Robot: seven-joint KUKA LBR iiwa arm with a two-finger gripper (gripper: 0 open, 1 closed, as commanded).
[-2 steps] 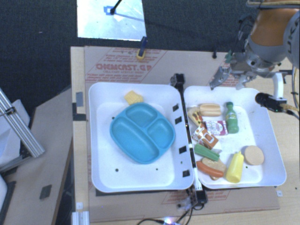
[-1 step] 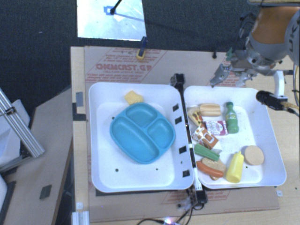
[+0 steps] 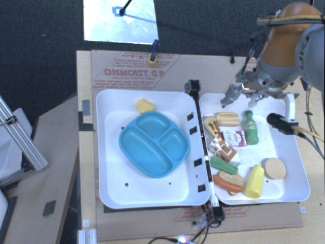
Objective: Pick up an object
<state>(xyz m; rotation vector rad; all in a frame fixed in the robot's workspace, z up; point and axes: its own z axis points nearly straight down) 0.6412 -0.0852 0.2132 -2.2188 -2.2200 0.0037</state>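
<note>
From my seat, the biggest thing in view is the bench (image 3: pixel 132 67), a brown board with red lettering, carrying two shallow white bins side by side. The left bin (image 3: pixel 109 151) holds a blue divided tray (image 3: pixel 153 144) lying flat near its middle, and a small yellow waffle piece (image 3: pixel 144 105) sits just beyond the tray's far edge, close to touching it. The right bin (image 3: pixel 292 159) holds a scatter of toy food. The arm (image 3: pixel 289 42), grey with its orange band, comes in from the right and hangs over the far edge of that bin. Its gripper (image 3: pixel 242 96) sits above the bin's far corner with its two fingers apart and nothing between them; one fingertip (image 3: pixel 226 99) is just above the hot dog bun (image 3: pixel 227 118), and the other is near the green bottle (image 3: pixel 250 128). Nearer the front I see the yellow mustard bottle (image 3: pixel 254 181) lying tilted, with a round tan cookie (image 3: pixel 275 169) just beside it. A red-and-white packet (image 3: pixel 233 138) lies between the bun and a green pepper piece (image 3: pixel 223 164), and an orange sausage (image 3: pixel 227 183) lies by the front wall, touching the mustard bottle's base.
</note>
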